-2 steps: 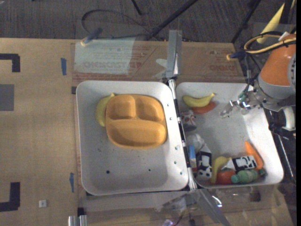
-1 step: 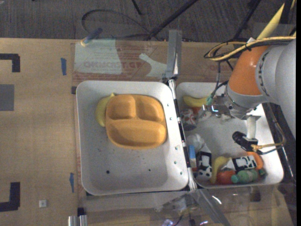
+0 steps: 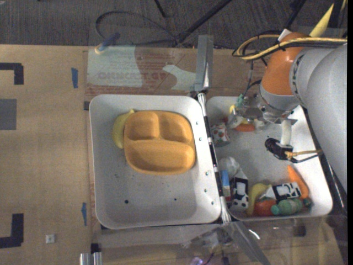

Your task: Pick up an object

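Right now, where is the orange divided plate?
The orange divided plate lies in the left bin, toward its far side, partly covering a yellow object at its left edge.

Showed an orange divided tray upside down in the left bin, over a yellow banana. Held small toys along the right bin's near edge. Hung the gripper at its far-left corner.

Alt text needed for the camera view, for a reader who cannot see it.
A grey arm reaches from the right over the right bin, which holds small toys along its near edge. The left bin holds an upturned orange tray beside a yellow object.
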